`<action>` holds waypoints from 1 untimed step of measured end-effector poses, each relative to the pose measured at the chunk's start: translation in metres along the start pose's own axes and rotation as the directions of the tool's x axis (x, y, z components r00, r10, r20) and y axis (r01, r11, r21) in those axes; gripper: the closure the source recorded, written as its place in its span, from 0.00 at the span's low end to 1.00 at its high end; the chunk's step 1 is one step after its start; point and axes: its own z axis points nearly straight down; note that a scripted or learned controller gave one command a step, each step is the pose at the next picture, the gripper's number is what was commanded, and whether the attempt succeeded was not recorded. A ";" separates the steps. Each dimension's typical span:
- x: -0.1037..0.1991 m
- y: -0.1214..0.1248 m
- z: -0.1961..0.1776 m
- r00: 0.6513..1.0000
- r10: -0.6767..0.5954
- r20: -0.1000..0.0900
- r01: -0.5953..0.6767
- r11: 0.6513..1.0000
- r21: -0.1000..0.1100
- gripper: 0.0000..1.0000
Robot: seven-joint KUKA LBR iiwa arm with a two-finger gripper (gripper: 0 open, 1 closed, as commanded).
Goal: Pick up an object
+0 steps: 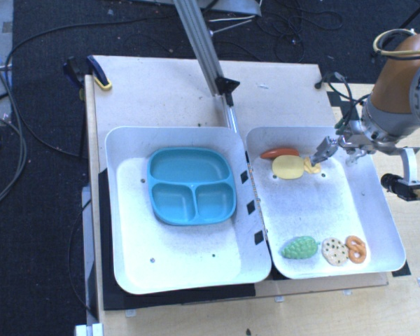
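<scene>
Blue divided tray [192,186] in left bin [126,257]; cables, perhaps, around bench.

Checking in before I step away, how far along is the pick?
Nothing looks lifted yet. The hand is low in the right bin, at the yellow toy beside the red piece. The green item, cookie and pretzel lie untouched. Grasping and lifting remain.

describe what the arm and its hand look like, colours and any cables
The arm is bulky and rounded: an orange band sits above a grey wrist section, and a thin pale cable loops over the top of the orange part. The hand is small, dark grey metal, narrowing to slim fingers. Dark cables trail near the wrist.
</scene>
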 end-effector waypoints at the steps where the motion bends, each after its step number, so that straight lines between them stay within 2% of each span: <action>1: 0.001 0.002 0.042 1.000 0.000 0.000 0.000 1.000 0.000 0.00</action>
